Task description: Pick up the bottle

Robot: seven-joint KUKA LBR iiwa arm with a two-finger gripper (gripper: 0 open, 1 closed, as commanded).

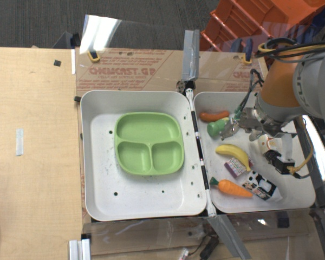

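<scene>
A small green bottle (218, 127) lies in the right bin (303, 199), near its far left corner, just below an orange carrot-shaped toy (213, 115). My gripper (234, 125) reaches in from the right and sits low at the bottle's right end, right up against it. The grey wrist and orange band (279, 91) rise behind it. The bottle's right end is partly hidden by the gripper.
The right bin also holds a banana (233, 154), a purple block (236, 168), a carrot (234, 188), a black-and-white packet (261, 186) and a white cup (263, 143) under the wrist. A green divided plate (149, 143) lies in the left bin (97, 194).
</scene>
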